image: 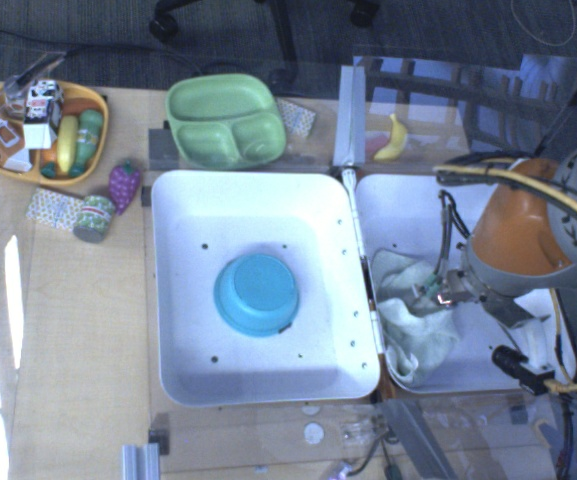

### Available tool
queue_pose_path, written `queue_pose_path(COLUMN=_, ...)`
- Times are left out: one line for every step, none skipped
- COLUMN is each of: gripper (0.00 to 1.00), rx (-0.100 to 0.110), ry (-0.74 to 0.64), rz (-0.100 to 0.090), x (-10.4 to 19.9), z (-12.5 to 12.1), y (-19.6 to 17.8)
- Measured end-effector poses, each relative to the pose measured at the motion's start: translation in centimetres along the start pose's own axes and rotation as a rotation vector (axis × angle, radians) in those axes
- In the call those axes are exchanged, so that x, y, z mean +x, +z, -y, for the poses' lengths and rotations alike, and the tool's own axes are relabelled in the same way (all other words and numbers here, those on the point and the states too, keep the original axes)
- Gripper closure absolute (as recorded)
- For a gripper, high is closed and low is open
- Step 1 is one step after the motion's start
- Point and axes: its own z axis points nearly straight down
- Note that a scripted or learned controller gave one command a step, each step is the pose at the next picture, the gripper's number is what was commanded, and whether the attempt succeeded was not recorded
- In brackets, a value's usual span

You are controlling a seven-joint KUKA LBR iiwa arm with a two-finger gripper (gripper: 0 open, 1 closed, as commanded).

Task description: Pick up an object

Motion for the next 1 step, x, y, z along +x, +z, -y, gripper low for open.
queue_pose_path(gripper=0.0, rx=-0.001, ry=-0.041, rz=0.0, x=-0.51, z=-6.95, y=0.17)
